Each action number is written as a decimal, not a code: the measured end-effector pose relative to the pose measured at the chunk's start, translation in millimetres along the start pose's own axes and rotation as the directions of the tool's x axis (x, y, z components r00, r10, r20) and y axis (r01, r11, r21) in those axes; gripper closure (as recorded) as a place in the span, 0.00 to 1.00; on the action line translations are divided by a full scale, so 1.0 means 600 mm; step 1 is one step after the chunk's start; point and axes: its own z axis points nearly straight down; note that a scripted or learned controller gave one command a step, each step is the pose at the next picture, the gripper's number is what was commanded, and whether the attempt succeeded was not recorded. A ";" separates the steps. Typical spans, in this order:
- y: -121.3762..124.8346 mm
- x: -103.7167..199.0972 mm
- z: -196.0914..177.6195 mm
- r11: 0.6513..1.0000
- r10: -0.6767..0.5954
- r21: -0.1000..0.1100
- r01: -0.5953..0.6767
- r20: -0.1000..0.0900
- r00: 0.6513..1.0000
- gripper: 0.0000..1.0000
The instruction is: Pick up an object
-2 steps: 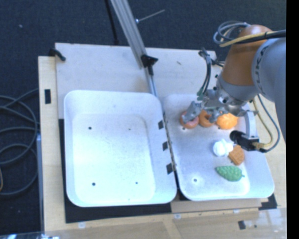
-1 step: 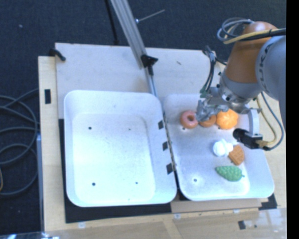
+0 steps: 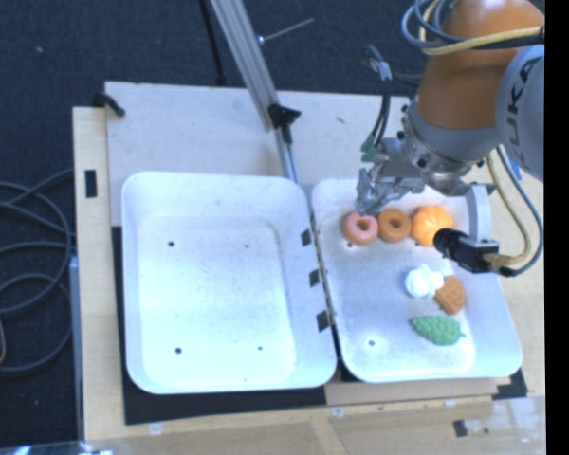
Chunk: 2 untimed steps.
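Observation:
The right bin (image 3: 484,349) holds a pink donut (image 3: 360,227), a brown donut (image 3: 394,225) and an orange ball (image 3: 431,225) in a row near its back edge. Further forward lie a small white piece (image 3: 419,282), an orange-brown piece (image 3: 449,297) and a green leafy piece (image 3: 437,330). My gripper (image 3: 377,192) hangs over the back of the right bin, just above and between the two donuts. Nothing shows between its fingers.
The left bin (image 3: 218,282) lies beside the right one, with black clips (image 3: 315,278) along the shared edge. A slanted metal rail (image 3: 251,60) rises from the back of the bench. Cables (image 3: 24,235) lie left of the bench.

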 end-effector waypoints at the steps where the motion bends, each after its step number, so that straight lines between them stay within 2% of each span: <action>1: -0.009 -0.093 -0.020 1.000 0.010 0.009 -0.010 0.002 1.000 1.00; 2: -0.020 -0.118 0.149 1.000 0.007 0.010 -0.007 0.001 1.000 1.00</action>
